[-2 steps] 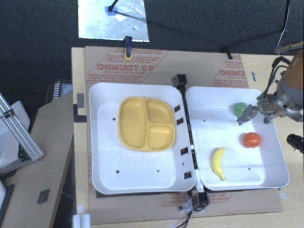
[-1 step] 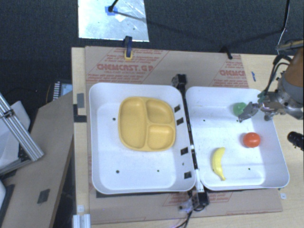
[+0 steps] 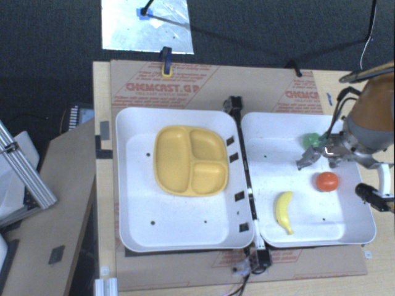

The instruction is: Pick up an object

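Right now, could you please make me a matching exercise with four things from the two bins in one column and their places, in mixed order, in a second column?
Things:
1. yellow divided plate
2. banana
3. tomato
4. green object

Places:
A. right bin, by its near edge
B. next to the gripper, right bin
C. left bin, middle
D. right bin, right of the banana and farther back

Pairs: 1-C, 2-A, 3-D, 4-B

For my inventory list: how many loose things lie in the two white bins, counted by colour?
Yellow: 2 (divided plastic plate, plastic banana)
Red-orange: 1 (round tomato-like ball)
Green: 1 (small object by the gripper)
Total: 4
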`<action>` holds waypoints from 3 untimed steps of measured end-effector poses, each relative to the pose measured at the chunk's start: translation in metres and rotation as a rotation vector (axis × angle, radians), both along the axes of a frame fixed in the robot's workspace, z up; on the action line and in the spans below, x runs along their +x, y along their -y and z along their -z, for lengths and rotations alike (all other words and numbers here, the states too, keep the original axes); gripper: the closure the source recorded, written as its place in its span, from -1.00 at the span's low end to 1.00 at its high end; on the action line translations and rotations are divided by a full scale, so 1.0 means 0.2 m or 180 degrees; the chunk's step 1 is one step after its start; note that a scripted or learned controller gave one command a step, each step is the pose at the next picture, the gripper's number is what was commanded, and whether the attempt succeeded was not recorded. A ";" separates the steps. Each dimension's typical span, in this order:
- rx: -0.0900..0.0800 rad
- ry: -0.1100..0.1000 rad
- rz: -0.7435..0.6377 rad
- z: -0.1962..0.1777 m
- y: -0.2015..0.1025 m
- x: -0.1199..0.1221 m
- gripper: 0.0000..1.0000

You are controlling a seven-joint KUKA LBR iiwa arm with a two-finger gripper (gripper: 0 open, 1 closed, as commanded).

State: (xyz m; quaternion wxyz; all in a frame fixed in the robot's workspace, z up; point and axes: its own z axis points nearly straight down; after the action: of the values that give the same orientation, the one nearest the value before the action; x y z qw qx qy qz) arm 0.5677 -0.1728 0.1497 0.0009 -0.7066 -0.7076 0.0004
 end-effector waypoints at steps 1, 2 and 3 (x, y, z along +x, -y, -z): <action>-0.0001 0.0003 0.0003 0.31 -0.01 0.01 -1.00; -0.0003 0.0009 0.0006 0.32 -0.01 0.01 -1.00; -0.0006 0.0018 0.0008 0.27 -0.01 0.02 1.00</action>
State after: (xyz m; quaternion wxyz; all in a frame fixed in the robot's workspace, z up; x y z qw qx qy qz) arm 0.5708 -0.1717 0.0958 -0.0018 -0.7074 -0.7068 -0.0009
